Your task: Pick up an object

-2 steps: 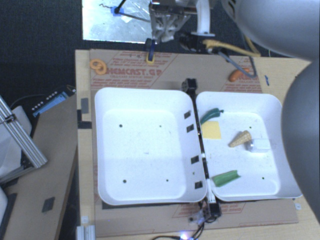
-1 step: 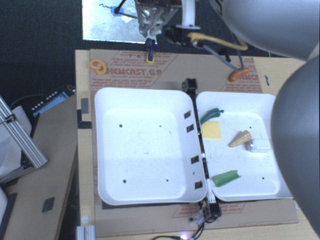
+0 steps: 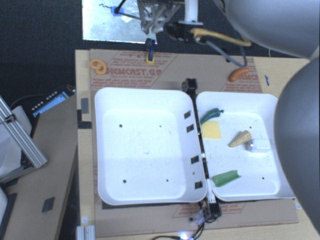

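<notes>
From above, the tabletop [image 3: 220, 66] carries a brown cardboard sheet with red printing, and on it two shallow white bins lie side by side, touching along a dark hinged seam down the middle of the frame. The left bin [image 3: 107, 134] has a bare floor marked by a few small dark dots. The right bin [image 3: 260, 184] holds the loose things: a dark green pepper [image 3: 211, 115] near its upper left corner, a flat yellow square [image 3: 211, 130] just below that, a tan cone [image 3: 240, 139] toward the centre with a small pale block [image 3: 261, 145] touching its right end, and a bright green pod [image 3: 226, 177] near the lower left corner. Outside the bins, an orange ring [image 3: 98, 66] lies on the cardboard at the upper left, and an orange sausage shape [image 3: 238, 74] lies on it above the right bin. The end effector [image 3: 152, 28] hangs at the top of the frame, above the far edge of the cardboard and well apart from both bins; its metal fingers [image 3: 148, 22] run down to a close point, but whether they are together or apart I cannot tell, and nothing shows between them. Just under it a small blue and yellow clip [image 3: 150, 51] stands on the cardboard edge. The grey arm [image 3: 270, 14] fills the upper right and right side.
</notes>
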